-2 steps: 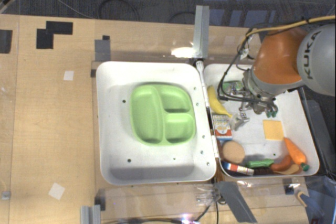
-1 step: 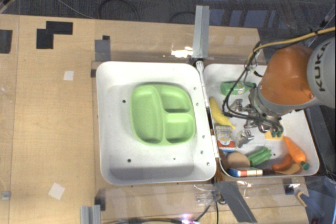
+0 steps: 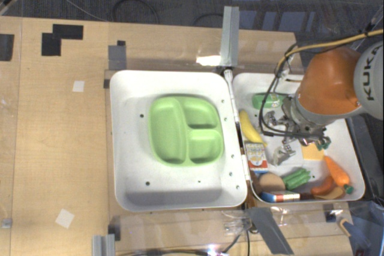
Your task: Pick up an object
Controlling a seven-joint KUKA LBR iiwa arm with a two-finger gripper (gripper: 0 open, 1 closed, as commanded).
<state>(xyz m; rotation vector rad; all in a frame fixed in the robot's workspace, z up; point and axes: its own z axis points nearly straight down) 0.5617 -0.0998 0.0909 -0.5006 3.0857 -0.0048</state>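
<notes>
1. gripper (image 3: 292,142) hangs low over the right bin (image 3: 354,147); i cannot tell its grip state, and nothing shows held in it.
2. just below it lies a green toy (image 3: 297,178); to its left a banana (image 3: 249,126) and a small carton (image 3: 256,156).
3. right of it sit a yellow block (image 3: 313,153) and a carrot (image 3: 337,171).
4. further down, a marker (image 3: 281,196) lies along the bin's near wall.
5. well left, the left bin (image 3: 132,129) holds a green tray (image 3: 185,130).

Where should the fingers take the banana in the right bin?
Grip the banana at mid-length, coming straight down. It lies flat along the right bin's left wall, long axis running near to far, so probably close across its narrow width, one finger slipping in beside the wall.
</notes>
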